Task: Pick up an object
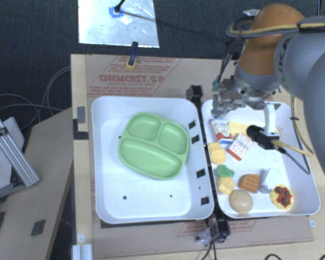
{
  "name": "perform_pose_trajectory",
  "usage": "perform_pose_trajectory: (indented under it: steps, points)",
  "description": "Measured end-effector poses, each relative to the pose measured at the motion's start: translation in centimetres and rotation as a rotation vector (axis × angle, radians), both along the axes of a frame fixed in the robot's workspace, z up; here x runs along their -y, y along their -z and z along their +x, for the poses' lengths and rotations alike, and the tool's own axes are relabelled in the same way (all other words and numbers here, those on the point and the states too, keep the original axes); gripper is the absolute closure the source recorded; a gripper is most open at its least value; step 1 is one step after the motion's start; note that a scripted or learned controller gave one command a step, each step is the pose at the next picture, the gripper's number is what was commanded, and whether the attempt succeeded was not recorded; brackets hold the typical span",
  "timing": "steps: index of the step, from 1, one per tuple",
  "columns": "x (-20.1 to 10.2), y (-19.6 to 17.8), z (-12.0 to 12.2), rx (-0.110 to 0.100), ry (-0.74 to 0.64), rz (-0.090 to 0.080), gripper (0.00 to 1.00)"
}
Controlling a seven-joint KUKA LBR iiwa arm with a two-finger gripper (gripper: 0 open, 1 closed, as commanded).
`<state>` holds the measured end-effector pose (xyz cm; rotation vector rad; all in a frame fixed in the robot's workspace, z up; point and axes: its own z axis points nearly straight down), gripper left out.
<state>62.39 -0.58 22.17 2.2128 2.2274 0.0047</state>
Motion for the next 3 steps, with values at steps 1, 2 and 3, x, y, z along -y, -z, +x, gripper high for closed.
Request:
perform_pose_trajectory:
  steps: [1,2,3]
  points:
    - [-1.4,0.4,-0.7,-0.003,0.0,-0.001,1.0]
    - [-0.1,-1.0,-0.4,-0.001,0.006,-0.001,1.0]
    - [-1.8,-0.1,0.3,-0.001,0.001,-0.001,1.0]
